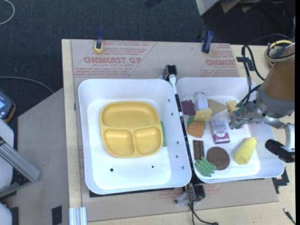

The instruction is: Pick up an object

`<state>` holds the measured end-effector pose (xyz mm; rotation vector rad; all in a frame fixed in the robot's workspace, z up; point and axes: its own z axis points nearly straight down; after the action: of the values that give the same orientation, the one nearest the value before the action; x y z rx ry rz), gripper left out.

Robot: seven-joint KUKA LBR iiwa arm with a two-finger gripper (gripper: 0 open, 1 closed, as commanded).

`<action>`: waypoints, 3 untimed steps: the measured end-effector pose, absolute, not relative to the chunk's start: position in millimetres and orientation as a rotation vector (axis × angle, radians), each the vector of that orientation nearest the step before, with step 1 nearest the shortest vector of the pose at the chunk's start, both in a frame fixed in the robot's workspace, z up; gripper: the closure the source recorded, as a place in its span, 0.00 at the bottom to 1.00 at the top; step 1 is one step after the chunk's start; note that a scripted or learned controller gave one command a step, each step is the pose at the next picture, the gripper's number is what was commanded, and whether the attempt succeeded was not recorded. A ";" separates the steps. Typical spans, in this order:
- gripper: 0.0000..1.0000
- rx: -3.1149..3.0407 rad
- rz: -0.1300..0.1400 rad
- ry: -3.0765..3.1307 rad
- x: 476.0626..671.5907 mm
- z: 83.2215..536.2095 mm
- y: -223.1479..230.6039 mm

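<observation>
We look down on a surface (75, 125) covered with printed brown board, where two shallow white bins sit side by side. The left bin (93, 172) carries a yellow divided tray (131, 128) set toward its middle, one long compartment toward the far edge and two smaller ones toward the near edge; a green strip (163, 134) shows at the tray's right side.

The right bin (262, 170) is crowded with small things. Near its far-left corner lies a purple piece (188, 107) beside a pale bottle-like item (201, 100). Toward the middle we see a tan wedge (215, 105), a yellow block (203, 115) and, touching it on the near side, an orange-brown block (197, 128). A small red-and-white packet (219, 131) lies at the bin's centre. Along the near edge sit a dark chocolate bar (198, 149), a green leafy piece (204, 166) and a round brown cookie (218, 158), the leaf touching the cookie. A yellow lemon-shaped item (245, 150) lies tilted toward the near-right corner, and a small yellow piece (231, 106) rests near the far edge.

The arm enters from the right edge, its orange band (281, 81) above the grey wrist (274, 108). The gripper (236, 118) hangs low over the right bin, between the small yellow piece and the packet, just beside both. We cannot tell how the jaws stand, and nothing is visibly held between them.

Two blue clamps (206, 41) pin the board at the surface's far edge.
</observation>
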<state>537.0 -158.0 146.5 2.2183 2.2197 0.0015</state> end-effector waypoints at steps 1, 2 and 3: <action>1.00 2.218 0.002 2.219 543.6 190.3 -160.6; 1.00 2.217 0.003 2.219 544.7 226.9 -160.7; 1.00 2.221 -0.001 2.227 529.6 219.0 -106.5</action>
<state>529.6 -106.5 219.0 2.2206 2.2270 -0.0015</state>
